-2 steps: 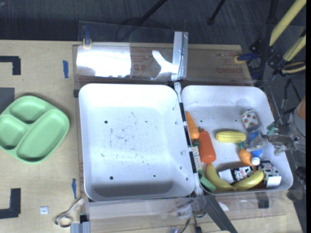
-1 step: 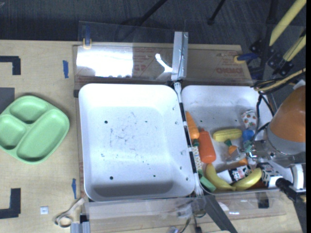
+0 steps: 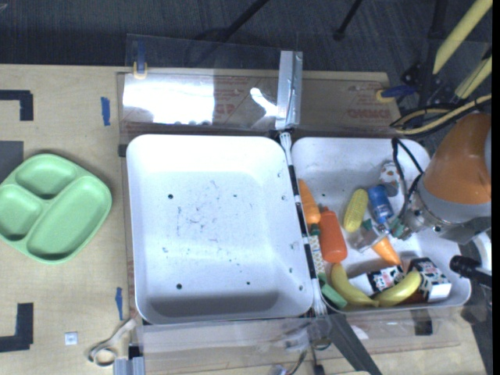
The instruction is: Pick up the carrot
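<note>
1. Your arm enters from the right, its orange band above the right bin.
2. Your end effector sits low in the right bin; you cannot tell from this view whether it is apart or together.
3. Carrot: lies along the right bin's left wall, just beside the divider between the two bins, well apart from the end effector.
4. Red-orange item: lies just right of the carrot, lengthwise, near touching it.
5. Corn cob: yellow, tilted, between the carrot and the end effector.
6. Small orange cone-shaped piece: right at the end effector's tip.
7. Banana: curves along the bin's near edge.
8. Left bin: white, with scuff marks on its floor.
9. Green divided plate: rests on the counter, left of both bins.
</note>
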Controlling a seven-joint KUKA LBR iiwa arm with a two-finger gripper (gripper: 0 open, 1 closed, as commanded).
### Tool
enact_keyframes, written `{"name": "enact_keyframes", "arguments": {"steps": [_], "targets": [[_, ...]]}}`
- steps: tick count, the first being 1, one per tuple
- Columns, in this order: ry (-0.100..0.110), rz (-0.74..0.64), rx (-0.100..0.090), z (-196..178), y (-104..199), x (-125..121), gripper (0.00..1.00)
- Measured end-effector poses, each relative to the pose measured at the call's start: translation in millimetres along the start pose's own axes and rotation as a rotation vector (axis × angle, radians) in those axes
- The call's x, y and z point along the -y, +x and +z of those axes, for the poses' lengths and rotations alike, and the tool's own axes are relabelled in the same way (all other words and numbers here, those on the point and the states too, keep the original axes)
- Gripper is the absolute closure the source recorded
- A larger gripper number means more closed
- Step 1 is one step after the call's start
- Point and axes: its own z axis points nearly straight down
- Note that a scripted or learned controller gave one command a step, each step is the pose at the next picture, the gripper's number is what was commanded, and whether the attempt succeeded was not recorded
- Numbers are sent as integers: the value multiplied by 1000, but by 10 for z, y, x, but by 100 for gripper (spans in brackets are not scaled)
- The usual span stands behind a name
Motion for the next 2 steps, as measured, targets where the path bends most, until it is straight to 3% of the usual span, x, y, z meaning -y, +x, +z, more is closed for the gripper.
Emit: {"name": "enact_keyframes", "arguments": {"steps": [1,2], "targets": [[1,-226,-1,-123,-689,-173,0],[0,-417,-1,3,-292,106,0]]}}
